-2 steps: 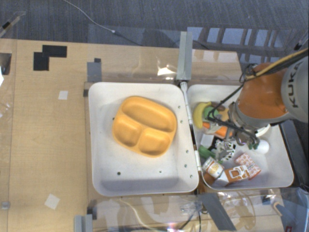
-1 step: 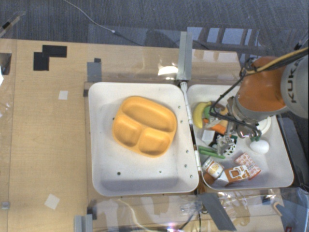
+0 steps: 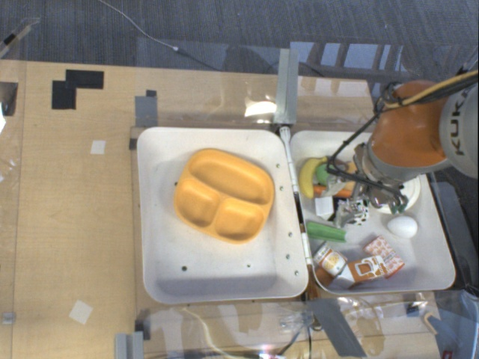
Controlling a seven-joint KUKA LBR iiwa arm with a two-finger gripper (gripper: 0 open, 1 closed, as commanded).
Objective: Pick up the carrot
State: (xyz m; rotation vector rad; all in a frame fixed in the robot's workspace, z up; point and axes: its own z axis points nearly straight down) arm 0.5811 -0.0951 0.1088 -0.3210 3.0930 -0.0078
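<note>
I had the hand (image 3: 352, 209) down in the right bin (image 3: 434, 264), over the carrot (image 3: 334, 190) beside the banana (image 3: 307, 176). Grip state: I couldn't tell. Next I judged a confirmed close, then lift.

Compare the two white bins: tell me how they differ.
The left bin bears one thing, a yellow divided plate; the right bin bears many small ones, among them a banana, an egg and a green stick. The arm hangs over the right bin, not the left bin. Both are white, shallow and sit side by side on the bench.
</note>
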